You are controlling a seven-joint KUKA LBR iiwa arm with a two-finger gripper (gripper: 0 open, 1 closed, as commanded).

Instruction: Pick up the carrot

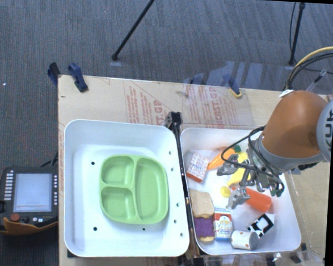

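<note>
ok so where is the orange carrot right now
The orange carrot lies in the right-hand white bin, toward its right side, just below the gripper and above the black-and-white item.

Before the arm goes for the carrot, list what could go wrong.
1. The carrot lies right beside the end effector amid crowded toys, so a closing grasp may catch the yellow piece or nudge the carrot away.
2. The carrot is rounded and tapered, so it could slip out.
3. The small cup and black-and-white item lie close below and may be knocked.
</note>
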